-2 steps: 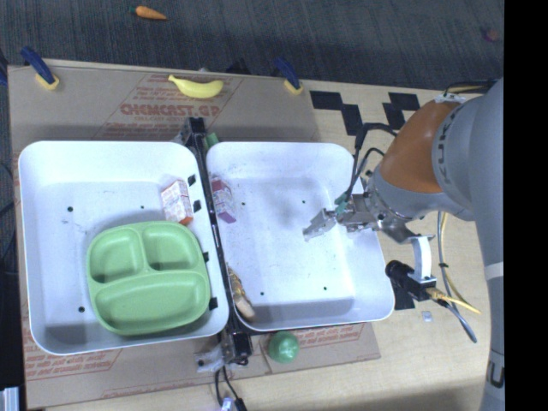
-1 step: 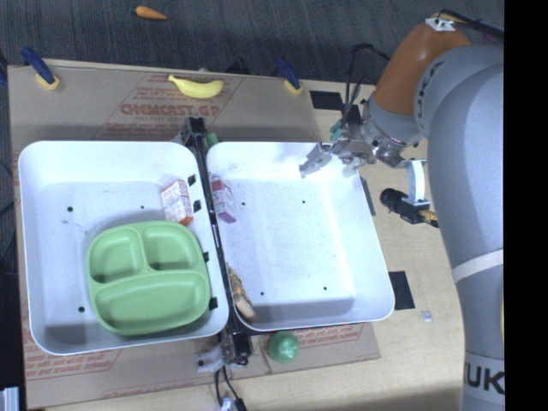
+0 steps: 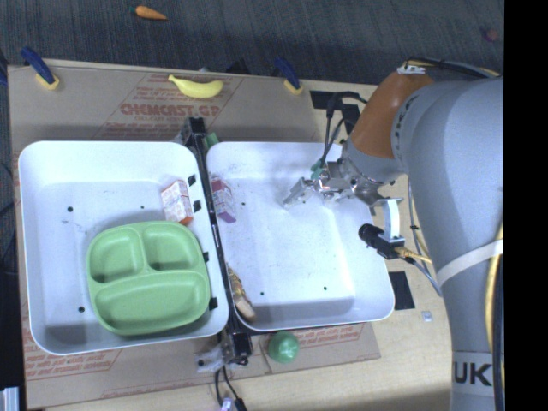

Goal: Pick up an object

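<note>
Pincer hangs low over the upper part of the right bin, its metal fingers pointing left; whether they are spread or closed I cannot tell, and nothing visible sits between them. Judging by this, no pick has been made yet. Candidate objects lie away from it: a small pinkish packet against the right bin's left wall, a tan object at that bin's lower left corner, and in the left bin a red-and-white carton just above a green divided tray. What remains is the whole job: move to one object, close on it and lift.
</note>
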Available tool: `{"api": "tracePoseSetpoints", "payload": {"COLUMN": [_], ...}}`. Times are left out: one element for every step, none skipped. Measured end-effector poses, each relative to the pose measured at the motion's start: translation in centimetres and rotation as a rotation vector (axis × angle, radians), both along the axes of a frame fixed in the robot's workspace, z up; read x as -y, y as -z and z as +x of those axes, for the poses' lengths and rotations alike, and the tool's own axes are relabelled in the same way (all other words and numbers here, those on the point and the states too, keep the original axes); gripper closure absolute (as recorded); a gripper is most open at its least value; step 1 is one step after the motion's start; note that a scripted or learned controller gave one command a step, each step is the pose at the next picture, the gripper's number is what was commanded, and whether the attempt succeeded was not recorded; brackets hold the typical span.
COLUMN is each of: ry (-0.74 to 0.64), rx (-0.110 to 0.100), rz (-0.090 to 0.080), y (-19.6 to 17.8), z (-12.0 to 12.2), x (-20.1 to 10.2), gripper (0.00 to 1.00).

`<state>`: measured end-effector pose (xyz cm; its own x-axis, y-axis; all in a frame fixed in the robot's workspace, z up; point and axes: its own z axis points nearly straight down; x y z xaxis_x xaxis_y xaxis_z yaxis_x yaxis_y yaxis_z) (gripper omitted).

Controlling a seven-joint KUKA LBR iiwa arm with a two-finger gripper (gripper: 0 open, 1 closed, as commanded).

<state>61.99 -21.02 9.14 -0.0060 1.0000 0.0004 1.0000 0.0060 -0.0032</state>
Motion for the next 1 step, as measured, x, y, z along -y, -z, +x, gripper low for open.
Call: {"api": "tracePoseSetpoints", "payload": {"ry": [-0.005], "rx": [0.0], "rz": [0.0], "y": [-1.1], "z": [0.09], "x": [-0.05], "gripper": [1.0]}}
